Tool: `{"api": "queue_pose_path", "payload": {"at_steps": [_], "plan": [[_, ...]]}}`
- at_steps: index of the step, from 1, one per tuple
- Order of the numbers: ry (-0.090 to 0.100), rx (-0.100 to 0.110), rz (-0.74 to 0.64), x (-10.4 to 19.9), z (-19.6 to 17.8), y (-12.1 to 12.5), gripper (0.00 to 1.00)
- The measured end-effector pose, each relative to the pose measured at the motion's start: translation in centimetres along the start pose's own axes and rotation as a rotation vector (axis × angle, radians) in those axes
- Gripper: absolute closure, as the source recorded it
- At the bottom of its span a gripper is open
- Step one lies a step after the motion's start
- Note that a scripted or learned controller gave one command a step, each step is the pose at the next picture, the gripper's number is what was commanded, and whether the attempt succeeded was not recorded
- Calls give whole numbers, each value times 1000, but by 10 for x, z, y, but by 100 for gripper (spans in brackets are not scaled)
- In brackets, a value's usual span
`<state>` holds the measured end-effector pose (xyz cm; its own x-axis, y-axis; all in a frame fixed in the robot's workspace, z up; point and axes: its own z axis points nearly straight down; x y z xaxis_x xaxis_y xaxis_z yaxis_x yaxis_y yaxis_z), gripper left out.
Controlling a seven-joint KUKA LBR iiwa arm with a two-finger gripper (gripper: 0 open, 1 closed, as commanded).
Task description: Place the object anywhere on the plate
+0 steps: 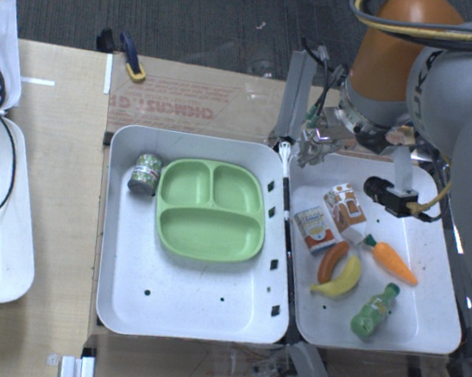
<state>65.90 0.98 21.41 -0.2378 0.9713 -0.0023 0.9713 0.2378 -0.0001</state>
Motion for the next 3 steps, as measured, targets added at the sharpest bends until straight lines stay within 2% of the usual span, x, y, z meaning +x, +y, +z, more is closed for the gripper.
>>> {"api": "queue_pose_path", "payload": {"at_steps": [1, 2, 3], "plan": [[-1, 0, -58, -2, -14, 0, 100], [1, 2, -133, -20, 23, -5, 100], [1, 0, -246, -25, 23, -14, 100]]}}
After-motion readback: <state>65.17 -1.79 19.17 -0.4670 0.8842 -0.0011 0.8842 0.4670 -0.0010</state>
